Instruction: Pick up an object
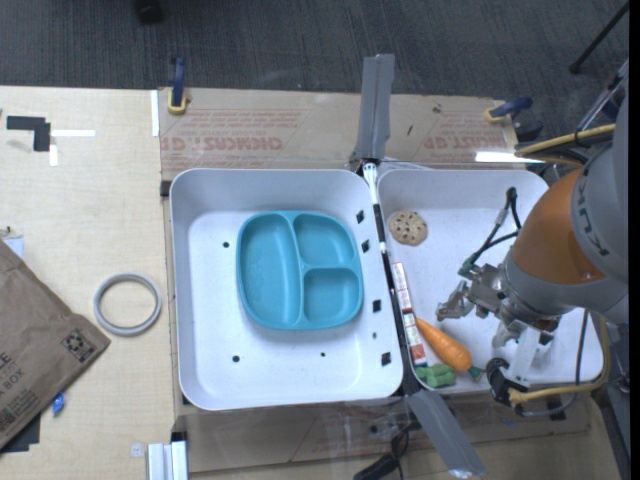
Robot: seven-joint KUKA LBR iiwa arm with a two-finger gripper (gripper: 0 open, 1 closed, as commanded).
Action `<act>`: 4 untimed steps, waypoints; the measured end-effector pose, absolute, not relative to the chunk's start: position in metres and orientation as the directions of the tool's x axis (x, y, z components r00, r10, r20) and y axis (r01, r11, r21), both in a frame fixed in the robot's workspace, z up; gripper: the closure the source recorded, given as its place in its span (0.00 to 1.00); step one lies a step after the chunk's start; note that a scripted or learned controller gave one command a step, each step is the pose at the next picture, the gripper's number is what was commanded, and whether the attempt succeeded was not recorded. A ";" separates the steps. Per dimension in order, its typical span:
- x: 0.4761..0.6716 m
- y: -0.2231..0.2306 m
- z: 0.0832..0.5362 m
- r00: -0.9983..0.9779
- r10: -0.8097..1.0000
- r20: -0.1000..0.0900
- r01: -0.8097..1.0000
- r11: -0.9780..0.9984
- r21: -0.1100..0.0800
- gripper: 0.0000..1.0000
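Two shallow white plastic bins are seen side by side on a pale wooden bench (80, 208). In the left bin (200, 368), a turquoise plastic plate with three compartments (300, 269) lies at the centre. In the right bin (455, 213), a round brown cookie with dark chips (407, 228) is placed near the far left corner. A long narrow red-and-white packet (404, 308) is laid along the left wall. An orange plastic carrot with a green top (444, 349) is found near the front left corner, touching the packet's near end.

The grey arm with its orange band (560, 233) is positioned over the right half of the right bin. The gripper (490, 318) is located just right of the carrot; whether anything is held, or how it is set, cannot be told.

A grey ring of tape (128, 302) is seen on the bench, left of the bins.
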State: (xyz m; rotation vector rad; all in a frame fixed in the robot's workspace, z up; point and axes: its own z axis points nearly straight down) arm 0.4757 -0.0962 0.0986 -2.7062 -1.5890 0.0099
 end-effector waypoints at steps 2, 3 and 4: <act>0.476 -0.094 0.099 0.434 0.901 -0.003 0.901 -0.434 -0.008 1.00; 0.476 -0.094 0.099 0.434 0.901 -0.003 0.901 -0.434 -0.008 0.00; 0.476 -0.095 0.091 0.268 0.963 -0.001 0.963 -0.268 -0.004 0.00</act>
